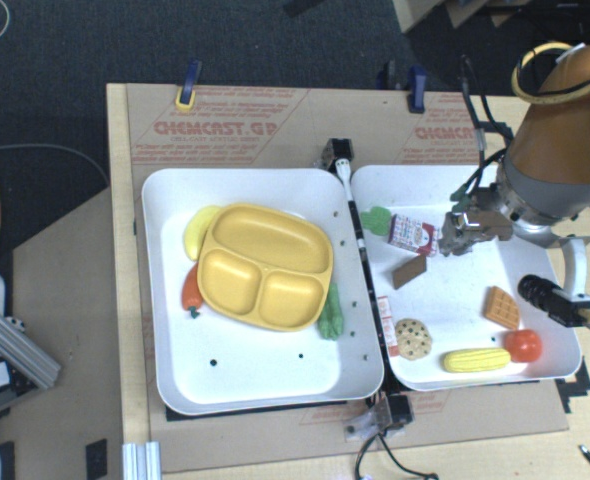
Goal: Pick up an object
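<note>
My gripper (456, 236) hangs over the upper middle of the right bin (545, 258), coming in from the right. Just left of it lies a red and white packet (410, 233), close to the gripper's tip; nothing shows between the fingers. A brown flat piece (409, 271) lies below the packet, and a green item (377, 220) sits to the packet's left. Lower in the same bin are a cookie (412, 338), a yellow corn cob (476, 360), a red tomato (523, 345) and an orange waffle piece (501, 307).
The left bin (165, 268) holds a yellow divided plate (265, 266), with a yellow fruit (200, 230) and a red-orange vegetable (191, 293) at its left and a green leafy item (331, 316) at its right. A small packet (384, 323) rests on the seam between the bins.
</note>
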Robot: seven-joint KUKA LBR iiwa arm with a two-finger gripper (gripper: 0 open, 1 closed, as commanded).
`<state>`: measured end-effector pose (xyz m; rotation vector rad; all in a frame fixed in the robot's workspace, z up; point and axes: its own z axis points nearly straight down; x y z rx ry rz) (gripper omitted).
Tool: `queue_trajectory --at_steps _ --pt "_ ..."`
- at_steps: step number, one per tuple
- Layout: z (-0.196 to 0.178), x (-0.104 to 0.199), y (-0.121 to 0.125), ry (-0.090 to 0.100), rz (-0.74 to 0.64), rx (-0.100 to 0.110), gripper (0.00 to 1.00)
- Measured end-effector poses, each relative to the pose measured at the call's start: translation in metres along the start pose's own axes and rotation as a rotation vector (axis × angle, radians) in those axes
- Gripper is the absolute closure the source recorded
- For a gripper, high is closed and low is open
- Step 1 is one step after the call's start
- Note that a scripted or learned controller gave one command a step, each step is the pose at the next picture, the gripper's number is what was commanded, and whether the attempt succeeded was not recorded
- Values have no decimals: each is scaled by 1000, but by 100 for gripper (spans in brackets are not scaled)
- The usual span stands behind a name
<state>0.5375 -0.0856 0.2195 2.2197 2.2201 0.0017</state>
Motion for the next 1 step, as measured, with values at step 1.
queue_trajectory --at_steps 1 --pt "-12 10 -10 2 -1 1 100"
